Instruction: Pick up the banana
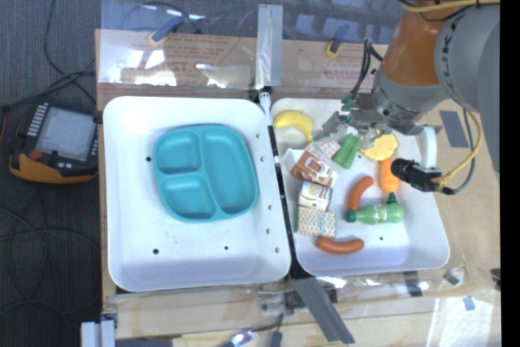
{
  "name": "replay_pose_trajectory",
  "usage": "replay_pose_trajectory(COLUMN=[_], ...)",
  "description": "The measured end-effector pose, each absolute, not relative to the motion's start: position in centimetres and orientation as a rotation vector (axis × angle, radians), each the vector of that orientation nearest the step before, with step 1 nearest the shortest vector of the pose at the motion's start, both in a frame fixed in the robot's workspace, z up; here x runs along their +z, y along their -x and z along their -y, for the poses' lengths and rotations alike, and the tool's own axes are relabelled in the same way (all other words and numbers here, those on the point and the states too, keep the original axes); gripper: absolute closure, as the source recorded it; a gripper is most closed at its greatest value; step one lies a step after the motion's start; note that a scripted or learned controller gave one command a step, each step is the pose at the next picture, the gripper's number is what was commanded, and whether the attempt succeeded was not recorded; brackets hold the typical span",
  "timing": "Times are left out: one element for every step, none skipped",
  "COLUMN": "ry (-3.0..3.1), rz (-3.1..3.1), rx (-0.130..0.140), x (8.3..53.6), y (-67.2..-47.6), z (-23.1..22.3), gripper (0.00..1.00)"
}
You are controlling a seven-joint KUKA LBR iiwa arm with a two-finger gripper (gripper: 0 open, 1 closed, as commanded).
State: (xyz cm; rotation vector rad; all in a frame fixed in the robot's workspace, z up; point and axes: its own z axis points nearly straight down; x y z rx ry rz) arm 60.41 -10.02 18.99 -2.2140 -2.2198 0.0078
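banana [294, 125] sits at the top left corner of the right bin [422, 252], close to the divider between the two bins. from the gripper [351, 119] it lies toward nine o'clock, near but apart, with nothing between them. its long axis seems to run roughly from nine to three o'clock, curving down at the right end, though the pale peel against the white bin makes the outline hard to read. the fingers point down and left, and the view does not let one tell if they are spread or pressed together; nothing shows pinched between them. the wrist hides part of the bin's upper edge. a small carton [315, 166] lies just toward five o'clock of the fruit, which may crowd a descent.
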Motion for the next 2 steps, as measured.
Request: replay_pose_trajectory(ry=[2.312,2.601], rz=[2.124,1.758], rx=[0.006,0.013], x=[9.1,16.8], y=[-63.3,-66.8], z=[9.7,12.5], gripper=[0.0,0.0])
